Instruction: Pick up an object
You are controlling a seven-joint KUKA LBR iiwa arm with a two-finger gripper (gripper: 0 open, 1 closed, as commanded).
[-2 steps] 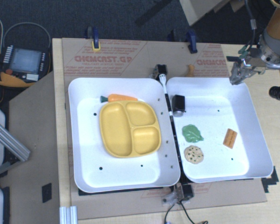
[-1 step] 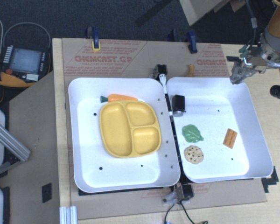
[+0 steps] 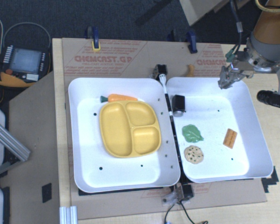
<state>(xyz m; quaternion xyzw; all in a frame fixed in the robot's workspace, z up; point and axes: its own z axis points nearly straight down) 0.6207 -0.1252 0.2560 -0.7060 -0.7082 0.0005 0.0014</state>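
Cookie (image 3: 193, 154), leaf (image 3: 192, 133) and cracker (image 3: 230, 138) were laid apart in the right bin (image 3: 252, 120), easing access; pincer (image 3: 225, 81) was poised over its far rim, its state not discernible.

surface (image 3: 130, 55): brown board, red lettering | left white bin (image 3: 84, 171) and right white bin (image 3: 252, 125) directly on it, touching side by side | blue clamps (image 3: 95, 36) at far edge

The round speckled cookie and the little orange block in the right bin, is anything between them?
No. In the camera view, only bare white bin floor separates the round speckled cookie and orange block.
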